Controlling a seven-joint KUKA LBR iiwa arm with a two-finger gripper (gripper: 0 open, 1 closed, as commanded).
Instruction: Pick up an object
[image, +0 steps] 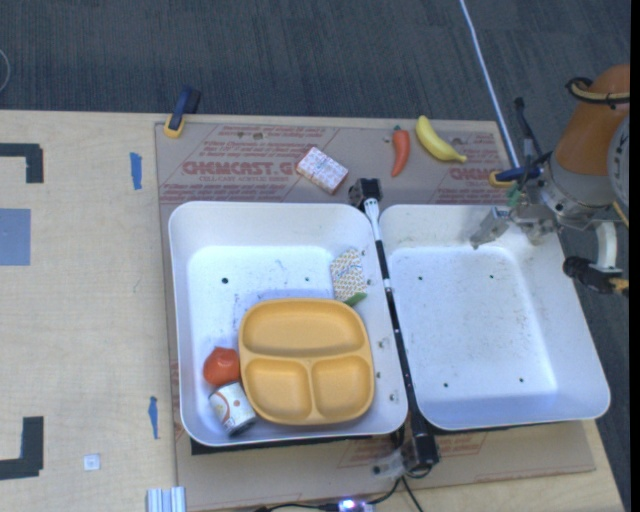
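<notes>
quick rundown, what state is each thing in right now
gripper: over the right bin's far rim, nothing seen between its fingers
yellow divided tray: lying flat in the left bin, compartments bare
tomato: in the left bin, against the tray's left edge
small can: on its side
banana: outside the bins
red pepper: beside the banana

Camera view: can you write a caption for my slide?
Yellow divided plate fills the left bin while the robot arm waits by the right bin.
</notes>
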